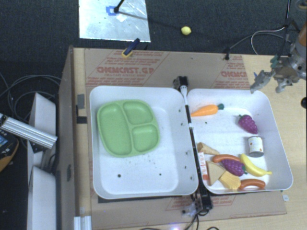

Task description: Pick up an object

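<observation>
Toy food lies in the right bin (276, 128): a carrot (206, 110), purple grapes (248, 123), a small can (255, 146), a banana (254, 166). The gripper (269, 83) hangs beyond the bin's far right corner, jaws spread open, gripping nothing.

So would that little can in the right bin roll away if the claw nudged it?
Probably. The can looks round-sided and seems to lie on its side, so a nudge could roll it. It looks rigid, with a smooth surface that may slip. The banana close by might stop it.

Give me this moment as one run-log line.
gripper: open, beyond right bin's far corner | held: nothing | right bin: carrot, grapes, banana | left bin: green plate
</observation>
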Controlling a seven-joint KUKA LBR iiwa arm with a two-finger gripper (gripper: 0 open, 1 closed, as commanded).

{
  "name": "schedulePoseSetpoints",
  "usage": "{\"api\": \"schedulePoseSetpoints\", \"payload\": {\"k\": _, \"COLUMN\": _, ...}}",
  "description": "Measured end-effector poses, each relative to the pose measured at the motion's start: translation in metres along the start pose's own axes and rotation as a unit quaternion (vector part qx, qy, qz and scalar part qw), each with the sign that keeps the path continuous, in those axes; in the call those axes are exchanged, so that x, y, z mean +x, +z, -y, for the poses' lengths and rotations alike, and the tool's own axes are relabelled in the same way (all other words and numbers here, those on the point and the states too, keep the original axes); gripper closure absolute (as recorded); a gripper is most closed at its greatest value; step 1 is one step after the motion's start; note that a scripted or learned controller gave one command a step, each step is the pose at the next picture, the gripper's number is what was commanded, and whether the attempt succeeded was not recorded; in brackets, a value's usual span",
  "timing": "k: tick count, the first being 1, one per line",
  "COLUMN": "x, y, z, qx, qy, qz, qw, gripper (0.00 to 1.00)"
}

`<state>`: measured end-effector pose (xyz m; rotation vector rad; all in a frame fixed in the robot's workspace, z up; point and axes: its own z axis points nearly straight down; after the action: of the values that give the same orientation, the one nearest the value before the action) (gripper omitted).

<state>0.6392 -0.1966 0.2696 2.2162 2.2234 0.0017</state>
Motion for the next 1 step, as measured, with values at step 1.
{"api": "schedulePoseSetpoints", "payload": {"k": 1, "x": -0.0092, "y": 0.1489, "z": -0.0163, "qx": 0.003, "qy": 0.0, "qz": -0.001, "qw": 1.0, "gripper": 0.0}}
